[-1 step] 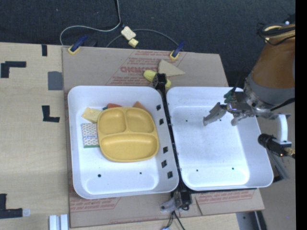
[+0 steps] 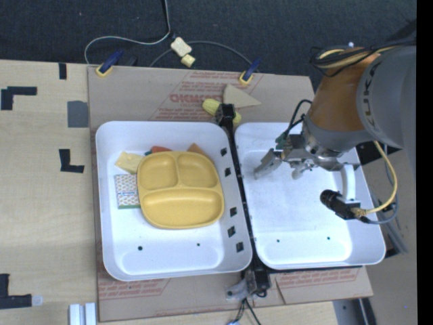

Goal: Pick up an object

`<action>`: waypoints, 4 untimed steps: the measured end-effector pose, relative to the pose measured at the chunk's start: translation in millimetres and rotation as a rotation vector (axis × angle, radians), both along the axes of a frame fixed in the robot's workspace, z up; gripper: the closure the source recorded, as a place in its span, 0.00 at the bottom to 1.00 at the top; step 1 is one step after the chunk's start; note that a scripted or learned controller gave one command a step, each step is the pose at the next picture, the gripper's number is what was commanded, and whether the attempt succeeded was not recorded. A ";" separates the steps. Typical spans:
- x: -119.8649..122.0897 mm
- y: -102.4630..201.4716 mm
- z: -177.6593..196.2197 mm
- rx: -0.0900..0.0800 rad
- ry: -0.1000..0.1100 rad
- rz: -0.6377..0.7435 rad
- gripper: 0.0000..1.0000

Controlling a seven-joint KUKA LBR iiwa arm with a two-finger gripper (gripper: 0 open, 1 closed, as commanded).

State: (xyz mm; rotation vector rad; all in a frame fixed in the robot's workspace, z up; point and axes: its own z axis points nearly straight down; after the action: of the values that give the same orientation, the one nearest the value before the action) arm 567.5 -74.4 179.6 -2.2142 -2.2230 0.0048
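- The gripper (image 2: 283,165) is hanging over the right bin (image 2: 308,246), near its upper middle, with its two fingers (image 2: 266,165) standing apart and nothing lying between them.
- Below the fingers only the bin's bare white floor is showing; they are pointing down and to the left, toward the divider between the bins.
- The yellow divided plate (image 2: 180,188) is sitting well apart from the fingers, across the divider, in the left bin (image 2: 162,259).
- That plate is looking like a rounded tray with three compartments, two small ones on top and a wide one below, lying flat and upright.
- A patterned card (image 2: 126,190) is peeking out at the plate's left edge, with a pale yellow piece (image 2: 128,161) just above it and orange bits (image 2: 196,149) showing behind the plate's top rim.
- The grey arm with its orange band (image 2: 338,103) is reaching in from the right.
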 end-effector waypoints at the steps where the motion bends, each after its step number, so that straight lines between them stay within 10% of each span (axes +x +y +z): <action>1: 35.3 47.5 4.3 0.000 -0.005 0.002 0.00; 2: -27.7 -3.0 4.4 -0.003 0.000 -0.009 0.00; 3: 11.4 71.6 4.2 0.002 -0.005 0.005 0.00; 4: 67.5 12.6 4.5 -0.003 -0.008 -0.005 0.00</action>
State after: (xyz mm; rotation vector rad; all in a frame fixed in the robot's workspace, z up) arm 635.0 -61.8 184.1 -2.2255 -2.2221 -0.0012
